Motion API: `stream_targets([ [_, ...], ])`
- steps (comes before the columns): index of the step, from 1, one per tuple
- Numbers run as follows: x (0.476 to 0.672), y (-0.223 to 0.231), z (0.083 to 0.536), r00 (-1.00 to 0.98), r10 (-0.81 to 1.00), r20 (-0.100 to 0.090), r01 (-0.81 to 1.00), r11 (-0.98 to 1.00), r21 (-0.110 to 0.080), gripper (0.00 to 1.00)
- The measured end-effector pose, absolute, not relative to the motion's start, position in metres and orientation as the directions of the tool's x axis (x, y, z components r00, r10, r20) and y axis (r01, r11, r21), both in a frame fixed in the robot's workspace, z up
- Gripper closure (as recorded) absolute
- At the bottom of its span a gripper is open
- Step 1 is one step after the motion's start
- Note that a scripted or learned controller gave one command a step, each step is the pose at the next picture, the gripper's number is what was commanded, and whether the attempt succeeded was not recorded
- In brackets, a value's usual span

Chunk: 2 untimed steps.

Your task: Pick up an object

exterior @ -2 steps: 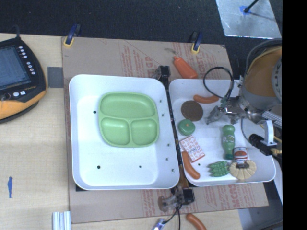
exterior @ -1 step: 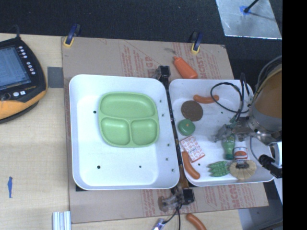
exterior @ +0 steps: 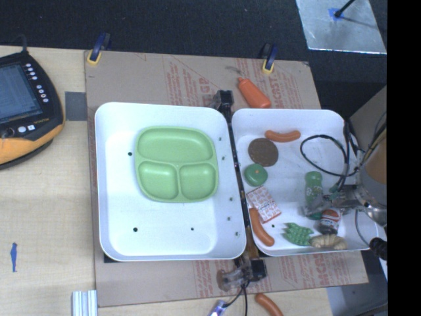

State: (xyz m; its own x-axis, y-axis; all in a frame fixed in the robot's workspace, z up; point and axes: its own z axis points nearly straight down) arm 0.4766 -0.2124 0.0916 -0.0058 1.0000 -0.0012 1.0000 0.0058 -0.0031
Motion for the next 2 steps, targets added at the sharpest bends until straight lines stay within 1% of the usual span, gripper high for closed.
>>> stream_targets([
  [1, 0.4787, -0.2133, 0.1031, -0.012, 1.0, -0.004, 1.0, 0.012, 0.001, 1.0],
  [2, 0.4787, -0.2132, 0.1031, -0.012, 1.0, -0.004, 1.0, 0.012, 0.001, 0.0],
])
